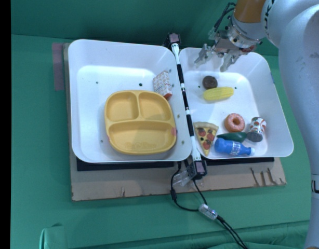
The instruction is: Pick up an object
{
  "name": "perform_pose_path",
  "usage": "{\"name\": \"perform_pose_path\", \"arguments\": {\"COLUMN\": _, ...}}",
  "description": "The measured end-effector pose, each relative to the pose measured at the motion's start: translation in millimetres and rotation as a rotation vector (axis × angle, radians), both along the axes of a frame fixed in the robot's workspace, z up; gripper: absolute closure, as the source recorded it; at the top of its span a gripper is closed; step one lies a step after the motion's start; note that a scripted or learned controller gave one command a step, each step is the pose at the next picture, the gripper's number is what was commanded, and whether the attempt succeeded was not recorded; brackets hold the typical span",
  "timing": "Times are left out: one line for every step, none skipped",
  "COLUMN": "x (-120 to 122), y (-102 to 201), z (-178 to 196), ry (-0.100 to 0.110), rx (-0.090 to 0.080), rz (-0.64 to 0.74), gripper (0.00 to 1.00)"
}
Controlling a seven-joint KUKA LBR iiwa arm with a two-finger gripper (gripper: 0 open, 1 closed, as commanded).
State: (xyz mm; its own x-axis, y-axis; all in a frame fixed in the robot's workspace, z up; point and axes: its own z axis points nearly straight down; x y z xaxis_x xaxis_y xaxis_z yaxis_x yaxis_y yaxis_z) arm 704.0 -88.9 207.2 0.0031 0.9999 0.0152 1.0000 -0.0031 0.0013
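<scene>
Camera view: the claw (pixel 217 56) hangs open and empty over the far end of the right bin (pixel 274 95), just above the chocolate doughnut (pixel 210 82) and corn cob (pixel 218 93). Nothing is lifted; descent, grasp and raise all remain.

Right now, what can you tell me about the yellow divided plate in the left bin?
The yellow divided plate is a rounded-square tray that looks like matte plastic, with three compartments: two small ones at the far side and one wide one nearer the camera. It lies flat, right way up, on the floor of the left bin, toward its near right part. Nothing sits in it.
</scene>
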Motion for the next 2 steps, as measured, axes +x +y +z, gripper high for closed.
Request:
{"name": "perform_pose_path", "arguments": {"x": -1, "y": -2, "z": -14, "ry": 0.003, "rx": -0.007, "rz": 0.005, "gripper": 0.0}}
{"name": "perform_pose_path", "arguments": {"x": 0, "y": 6, "z": 0, "ry": 0.001, "rx": 0.011, "rz": 0.004, "gripper": 1.0}}
